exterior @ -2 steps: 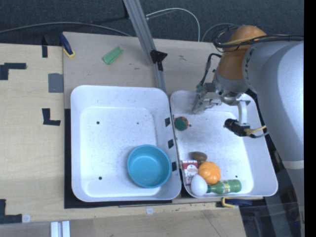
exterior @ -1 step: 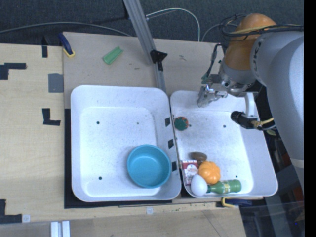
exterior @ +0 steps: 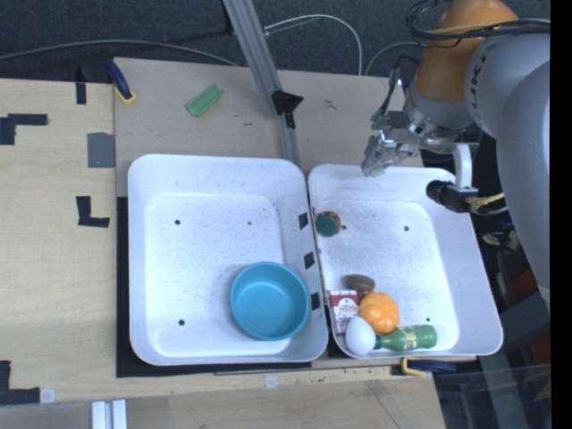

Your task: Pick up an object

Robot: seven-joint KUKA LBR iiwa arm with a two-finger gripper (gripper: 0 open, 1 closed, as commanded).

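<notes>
Objects for picking sit in the right bin (exterior: 465, 266), most of them bunched at its 7 o'clock corner.

Bunched there are an orange (exterior: 378, 311), a white egg (exterior: 360, 336), a green bottle (exterior: 409, 337) lying on its side, a small red-and-white carton (exterior: 343, 309) and a brown piece (exterior: 359, 283) just above them. A small green-and-red ball (exterior: 328, 223) lies apart, toward the bin's 10 o'clock. The left bin (exterior: 156, 239) holds a blue bowl (exterior: 268, 300) at its 5 o'clock. The gripper (exterior: 380, 161) hangs over the right bin's 12 o'clock rim, grasping nothing; whether its claw is spread or clenched I cannot tell. A green block (exterior: 203, 100) lies on the bench (exterior: 54, 266) beyond the bins.
</notes>
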